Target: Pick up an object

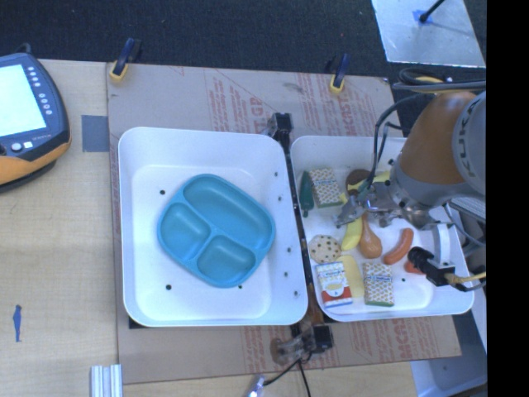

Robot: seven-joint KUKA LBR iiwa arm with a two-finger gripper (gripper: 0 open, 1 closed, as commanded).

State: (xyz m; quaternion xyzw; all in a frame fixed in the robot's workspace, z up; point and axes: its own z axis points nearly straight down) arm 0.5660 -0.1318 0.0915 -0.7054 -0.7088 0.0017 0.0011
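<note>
Wooden bench [58, 246] – cardboard sheet [248, 98] clamped on; dark floor [207, 11] behind.

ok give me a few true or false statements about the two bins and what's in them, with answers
1. A blue divided plate lies in the left bin. True.
2. The cookie sits on the blue plate. False: it lies in the right bin, beside the divider.
3. The gripper is over the right bin, among the toy foods. True.
4. The sausage lies outside both bins on the bench. False: it is inside the right bin.
5. The red and white carton lies near the front edge of the right bin. True.
</note>
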